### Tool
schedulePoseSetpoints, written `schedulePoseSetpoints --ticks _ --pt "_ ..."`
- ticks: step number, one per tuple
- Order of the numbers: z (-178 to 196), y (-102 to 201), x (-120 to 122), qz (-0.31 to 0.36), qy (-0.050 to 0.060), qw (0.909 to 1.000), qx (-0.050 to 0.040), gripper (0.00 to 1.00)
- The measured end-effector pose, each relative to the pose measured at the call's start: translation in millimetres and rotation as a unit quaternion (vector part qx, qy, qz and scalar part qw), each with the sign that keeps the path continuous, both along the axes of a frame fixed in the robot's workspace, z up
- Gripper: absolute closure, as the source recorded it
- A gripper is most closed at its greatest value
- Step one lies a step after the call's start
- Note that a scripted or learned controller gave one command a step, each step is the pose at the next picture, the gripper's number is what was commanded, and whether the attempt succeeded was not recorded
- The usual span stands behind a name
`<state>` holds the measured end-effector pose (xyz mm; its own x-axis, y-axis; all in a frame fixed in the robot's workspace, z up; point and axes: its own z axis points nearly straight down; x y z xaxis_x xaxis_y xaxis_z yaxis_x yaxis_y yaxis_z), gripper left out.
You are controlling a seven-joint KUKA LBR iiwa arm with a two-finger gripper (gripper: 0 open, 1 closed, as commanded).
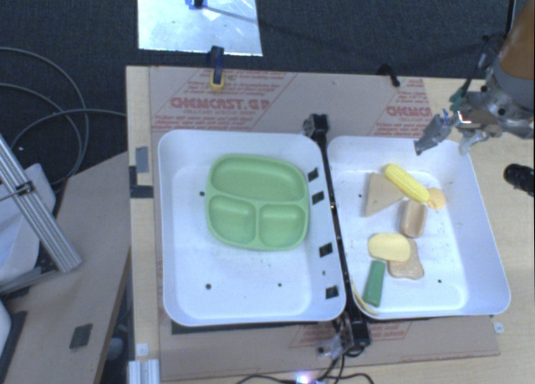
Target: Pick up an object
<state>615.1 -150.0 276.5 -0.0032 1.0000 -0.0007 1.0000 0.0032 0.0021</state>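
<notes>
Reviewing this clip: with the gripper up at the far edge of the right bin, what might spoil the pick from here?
1. The food pieces lie tightly clustered: the corn cob rests across the tan wedge, so a grasp may catch two or slip.
2. The green piece lies close to the right bin's near-left wall, leaving little finger room.
3. The gripper hangs above the bin's far rim, away from the pile.

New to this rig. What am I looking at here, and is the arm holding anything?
One camera looks down at a slant on a bench with two shallow white bins. The left bin holds a green divided plate. The right bin holds toy food: a yellow corn cob, a tan wedge, a yellow piece, a green stick and some tan pieces. The robot arm reaches in from the right; its gripper hangs over the right bin's far edge, fingers spread, holding nothing.
</notes>
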Motion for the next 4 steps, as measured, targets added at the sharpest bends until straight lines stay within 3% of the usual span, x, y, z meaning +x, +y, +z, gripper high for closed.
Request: schedulePoseSetpoints --ticks 1,2,3,4 --pt "-135.5 -13.7 -12.2 -0.002 0.006 1.0000 0.0013 0.00" --pt "-176.1 -56.0 57.5 0.001 -0.005 1.0000 -0.0012 0.00" --pt "-151.4 -57.9 -45.8 -0.003 0.002 1.0000 0.0003 0.00" --pt "-190.4 10.6 -115.7 -0.001 -0.002 1.0000 0.0017 0.00"
